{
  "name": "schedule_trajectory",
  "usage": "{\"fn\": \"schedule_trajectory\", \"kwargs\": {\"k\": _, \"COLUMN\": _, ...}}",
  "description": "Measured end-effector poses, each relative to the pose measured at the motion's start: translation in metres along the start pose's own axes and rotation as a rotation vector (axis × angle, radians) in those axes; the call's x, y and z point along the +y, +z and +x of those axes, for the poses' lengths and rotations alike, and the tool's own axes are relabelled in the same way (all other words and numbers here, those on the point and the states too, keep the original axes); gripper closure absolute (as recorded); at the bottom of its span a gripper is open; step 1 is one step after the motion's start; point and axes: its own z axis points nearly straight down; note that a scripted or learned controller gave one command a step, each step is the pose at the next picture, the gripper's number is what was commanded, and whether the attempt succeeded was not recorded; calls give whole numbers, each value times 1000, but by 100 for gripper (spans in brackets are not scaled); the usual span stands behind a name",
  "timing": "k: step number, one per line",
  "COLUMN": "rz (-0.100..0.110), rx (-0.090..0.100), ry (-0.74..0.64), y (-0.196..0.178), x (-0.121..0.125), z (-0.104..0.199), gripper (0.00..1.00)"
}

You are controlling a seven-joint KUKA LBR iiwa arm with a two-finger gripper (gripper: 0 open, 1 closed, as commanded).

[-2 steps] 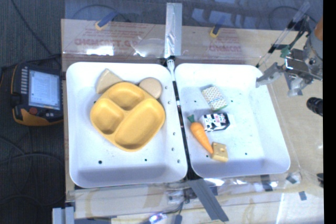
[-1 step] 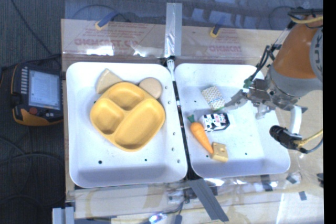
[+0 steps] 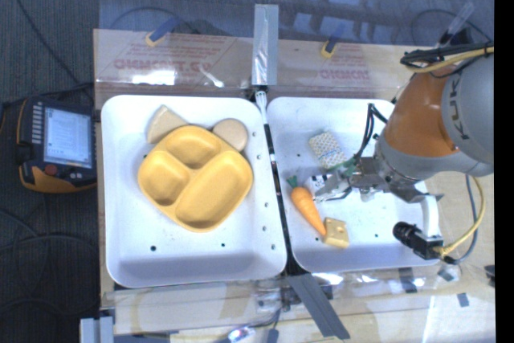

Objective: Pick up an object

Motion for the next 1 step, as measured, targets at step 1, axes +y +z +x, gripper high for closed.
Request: {"fn": "schedule_trajectory", "kwargs": {"k": 1, "rz": -15, "rx": -3, "ry": -73, "y": 45, "x": 66, "z": -47, "gripper": 0}}
